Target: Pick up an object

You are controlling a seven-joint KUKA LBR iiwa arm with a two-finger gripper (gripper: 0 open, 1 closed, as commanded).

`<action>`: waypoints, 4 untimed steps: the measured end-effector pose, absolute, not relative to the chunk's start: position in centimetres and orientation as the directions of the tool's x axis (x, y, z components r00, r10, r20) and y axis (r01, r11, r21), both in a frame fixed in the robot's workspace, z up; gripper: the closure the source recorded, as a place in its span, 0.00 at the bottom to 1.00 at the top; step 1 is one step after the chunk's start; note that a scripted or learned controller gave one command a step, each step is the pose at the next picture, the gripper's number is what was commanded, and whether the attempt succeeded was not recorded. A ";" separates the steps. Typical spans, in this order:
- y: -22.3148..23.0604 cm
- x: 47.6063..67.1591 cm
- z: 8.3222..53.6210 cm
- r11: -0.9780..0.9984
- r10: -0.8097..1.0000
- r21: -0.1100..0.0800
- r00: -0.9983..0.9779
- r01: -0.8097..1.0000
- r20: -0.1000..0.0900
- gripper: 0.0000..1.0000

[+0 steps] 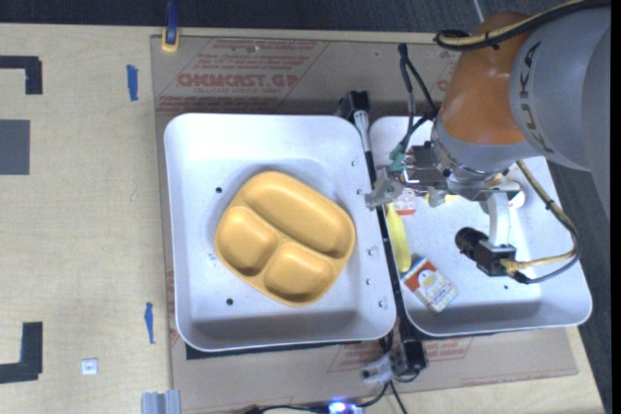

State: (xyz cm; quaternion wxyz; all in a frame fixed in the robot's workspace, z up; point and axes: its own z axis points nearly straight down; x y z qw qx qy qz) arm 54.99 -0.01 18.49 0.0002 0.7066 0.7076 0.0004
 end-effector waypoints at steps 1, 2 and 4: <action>0.0 55.0 18.5 0.001 1.000 0.001 -0.001 1.000 0.000 0.00; 0.0 55.0 18.5 0.001 1.000 0.001 -0.001 1.000 0.000 0.00; 0.0 55.0 18.5 0.001 1.000 0.001 -0.001 1.000 0.000 0.00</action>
